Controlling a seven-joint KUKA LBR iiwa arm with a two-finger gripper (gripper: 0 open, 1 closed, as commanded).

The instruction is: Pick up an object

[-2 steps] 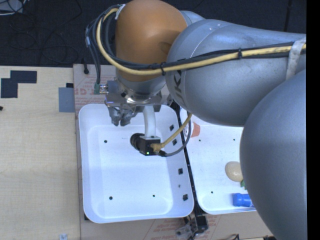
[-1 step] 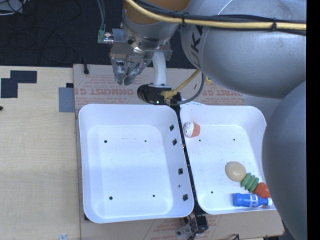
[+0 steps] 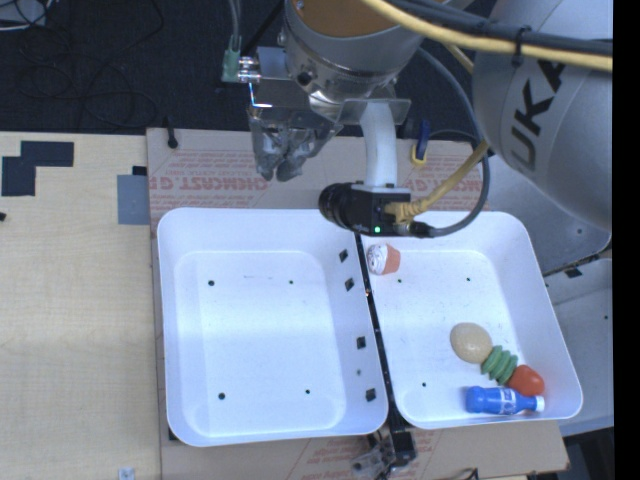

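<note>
The right bin (image 3: 520, 268) holds several small objects. An orange and white piece (image 3: 383, 259) lies near its back left corner. In its front right corner a beige egg-shaped item (image 3: 470, 342), a green ridged piece (image 3: 499, 362), a red-orange piece (image 3: 527, 379) and a blue bottle (image 3: 503, 400) cluster together. My gripper (image 3: 285, 158) hangs high above the bench behind the back edge of the left bin (image 3: 170, 298). Its grey fingers are shut, with nothing between them. It is far from every object.
A black sensor (image 3: 362, 209) with a green light and cables sits on a white post (image 3: 379, 153) over the divider at the back, right of the gripper. The arm's large grey body (image 3: 540, 88) fills the upper right. Brown cardboard (image 3: 200, 178) lies under the bins.
</note>
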